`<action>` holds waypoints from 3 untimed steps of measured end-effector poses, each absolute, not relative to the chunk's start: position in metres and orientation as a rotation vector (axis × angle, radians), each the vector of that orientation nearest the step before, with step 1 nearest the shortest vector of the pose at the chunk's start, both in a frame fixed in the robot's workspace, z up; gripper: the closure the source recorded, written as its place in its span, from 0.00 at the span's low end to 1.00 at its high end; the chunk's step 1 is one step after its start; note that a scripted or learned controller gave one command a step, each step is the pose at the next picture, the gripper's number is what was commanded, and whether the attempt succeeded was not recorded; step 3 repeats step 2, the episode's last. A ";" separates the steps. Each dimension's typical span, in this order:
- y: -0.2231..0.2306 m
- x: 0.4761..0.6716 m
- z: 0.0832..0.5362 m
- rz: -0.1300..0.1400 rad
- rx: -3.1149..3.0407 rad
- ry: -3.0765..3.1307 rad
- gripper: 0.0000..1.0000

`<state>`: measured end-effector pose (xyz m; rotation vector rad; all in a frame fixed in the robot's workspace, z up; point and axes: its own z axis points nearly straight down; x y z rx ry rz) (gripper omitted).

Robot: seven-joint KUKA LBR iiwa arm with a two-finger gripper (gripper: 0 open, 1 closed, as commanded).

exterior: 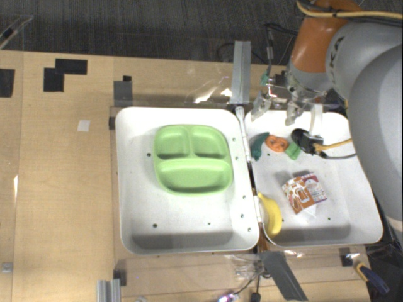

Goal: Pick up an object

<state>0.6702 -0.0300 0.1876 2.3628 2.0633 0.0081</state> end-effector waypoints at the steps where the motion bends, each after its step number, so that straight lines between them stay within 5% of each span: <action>1: -0.105 0.641 0.133 0.003 2.589 1.775 0.00; 2: -0.126 0.620 0.104 0.026 2.782 1.446 0.00; 3: -0.126 0.620 0.104 0.026 2.782 1.446 0.00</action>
